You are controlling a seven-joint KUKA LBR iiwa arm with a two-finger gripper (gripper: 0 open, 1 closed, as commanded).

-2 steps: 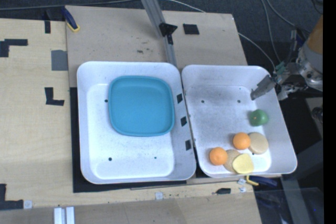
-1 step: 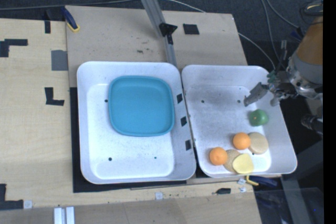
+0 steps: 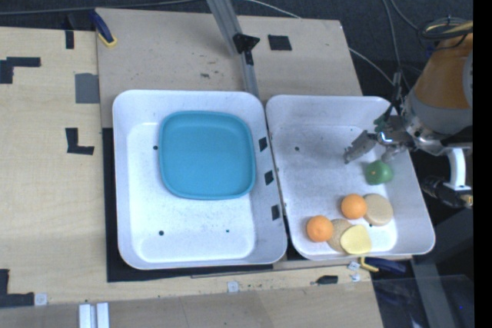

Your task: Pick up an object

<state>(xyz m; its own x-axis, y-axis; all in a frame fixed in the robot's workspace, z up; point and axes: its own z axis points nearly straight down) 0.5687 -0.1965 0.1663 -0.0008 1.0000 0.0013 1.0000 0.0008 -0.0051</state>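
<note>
Nearest the camera, two orange balls (image 3: 320,228), a yellow disc (image 3: 356,240) and a beige piece (image 3: 377,209) crowd the right bin's (image 3: 307,134) front corner.
Farther back, the gripper (image 3: 370,150) hangs spread beside a green ball (image 3: 377,173), pinching nothing, seemingly just above it. Closing off-centre could send that ball rolling away. Beyond sits the blue plate (image 3: 207,154).

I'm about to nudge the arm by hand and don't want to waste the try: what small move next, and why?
Probably shift the end effector a little toward the green ball before lowering. Its fingers look spread over bare floor of the right bin, with the ball just beside them rather than between them. The ball sits apart from the cluster of orange and pale pieces lower in the bin, so it seems the easiest pick.
</note>
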